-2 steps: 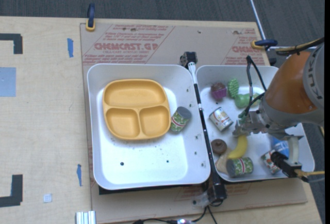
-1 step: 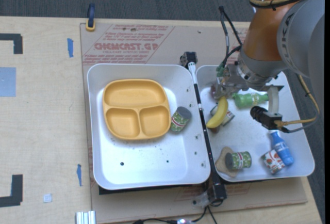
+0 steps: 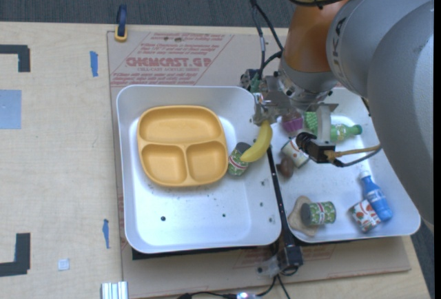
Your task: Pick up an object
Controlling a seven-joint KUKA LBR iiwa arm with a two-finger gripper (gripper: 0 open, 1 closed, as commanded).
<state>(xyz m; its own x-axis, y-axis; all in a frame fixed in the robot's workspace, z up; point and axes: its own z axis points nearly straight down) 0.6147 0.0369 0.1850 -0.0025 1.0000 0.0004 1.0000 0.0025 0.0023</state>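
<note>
Where the end effector hangs, the banana dangles just below — touching.

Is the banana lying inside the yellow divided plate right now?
No. The banana lies outside the yellow divided plate, off its right edge near the left bin's right wall.

The gripper hangs over the left bin's right edge with a banana dangling from its fingers, above a small green can just beside the yellow divided plate.
</note>
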